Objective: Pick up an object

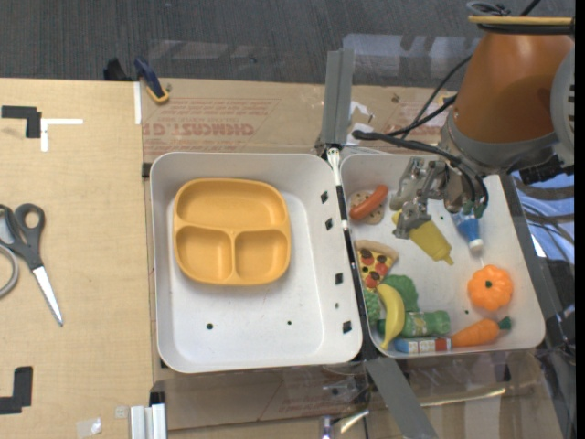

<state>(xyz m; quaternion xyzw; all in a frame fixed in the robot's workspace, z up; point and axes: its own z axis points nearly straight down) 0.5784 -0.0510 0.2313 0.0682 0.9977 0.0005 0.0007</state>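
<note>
Two bins; gripper (413, 210) low in right bin (523, 273), just above yellow bottle (431, 240); finger state can't tell; hotdog (368, 203) nearby.

The cardboard sheet (228, 122) bears faint, upside-down red print, unreadable.

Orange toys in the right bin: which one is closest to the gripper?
The hot dog, just left of the gripper; the pumpkin and carrot lie lower down.
</note>
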